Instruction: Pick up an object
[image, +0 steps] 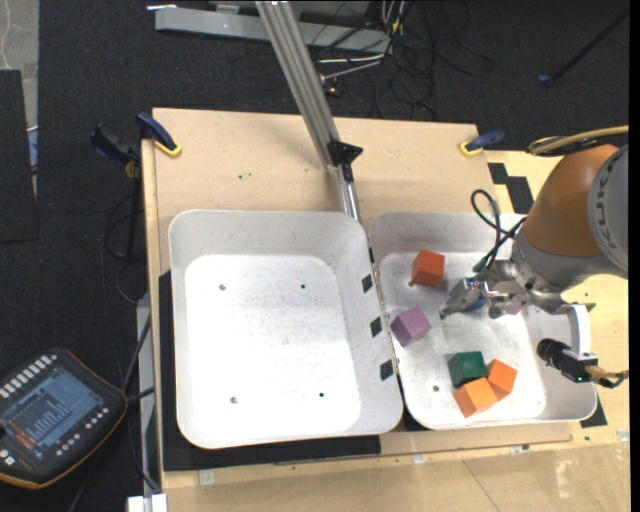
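Note:
In the right bin lie an orange cube near the back, a pale purple block by the left wall, a dark green block, and two orange blocks beside it at the front. My gripper hangs over the middle of this bin, right of the orange cube and above the green block. Its metal fingers point left, with a bit of purple showing near the wrist. No object is clearly seen between them.
The left bin sits beside the right one, sharing a divider with black clips. A metal pole slants down to the bins' back edge. A teach pendant lies at the lower left, off the bench.

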